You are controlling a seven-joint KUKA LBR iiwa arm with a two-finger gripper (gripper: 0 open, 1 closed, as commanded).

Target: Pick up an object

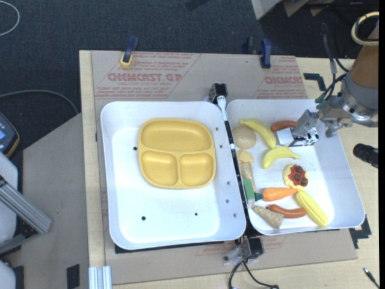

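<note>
1. Grey two-finger gripper (304, 131) low in the right white shallow bin (352, 179), over toy food; grip state impossible to tell
2. Likely target: red plastic sausage (283, 126), just beside it, near 2 yellow plastic bananas (267, 143)
3. Yellow compartment tray (177, 152) alone in the left white bin (120, 179), probably a drop spot

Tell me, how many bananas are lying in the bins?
2, both in the right bin: one banana near the top beside the end effector, another banana just below. None seems hidden.
</note>
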